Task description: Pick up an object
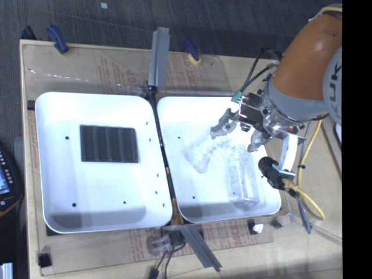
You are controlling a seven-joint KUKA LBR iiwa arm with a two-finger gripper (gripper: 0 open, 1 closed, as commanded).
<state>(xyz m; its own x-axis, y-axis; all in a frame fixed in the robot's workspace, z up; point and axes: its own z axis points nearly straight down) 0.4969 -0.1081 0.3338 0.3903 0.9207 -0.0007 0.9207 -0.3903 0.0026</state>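
Observation:
My gripper (233,142) hangs over the right bin (180,202), its two grey fingers (221,127) spread open with nothing between them. Just below it lie two clear plastic things that are hard to make out against the white floor. One is a crumpled clear piece (203,154) near the bin's middle. The other is a clear bottle (242,180) lying lengthwise toward the front right corner. A dark grey ribbed rectangle (109,143) lies flat in the left bin (52,214).
A metal bar (158,57) runs from the back edge to where the two bins meet. Blue clamps (58,39) hold the board's back edge. A black fitting and yellow cable (290,185) hang off the wrist above the right bin's right rim.

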